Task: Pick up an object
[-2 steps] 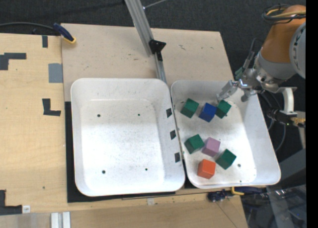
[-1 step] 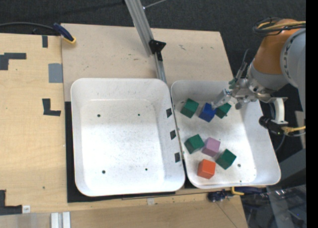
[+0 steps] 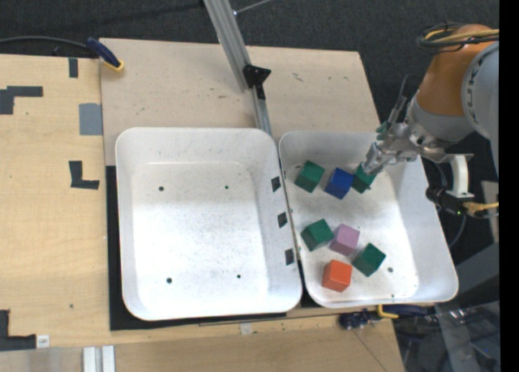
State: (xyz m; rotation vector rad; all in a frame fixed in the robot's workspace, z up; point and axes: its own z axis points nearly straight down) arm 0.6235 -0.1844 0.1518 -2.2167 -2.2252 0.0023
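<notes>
The right bin (image 3: 422,241) holds several small blocks. My gripper (image 3: 366,173) reaches down into its upper right part, and a dark green block (image 3: 362,181) sits between its fingertips. The gripper is shut on this block, which is low over the bin floor and right beside a blue block (image 3: 339,182). Left of the blue one lies a green block (image 3: 309,176). Nearer the front lie another green block (image 3: 317,234), a pink block (image 3: 345,239), a dark green block (image 3: 370,258) and an orange block (image 3: 336,275).
The left bin (image 3: 138,200) stands next to the right one, and their rims meet at the middle. A grey metal pole (image 3: 231,34) slants across the back. The arm's orange band (image 3: 454,79) is at the right.
</notes>
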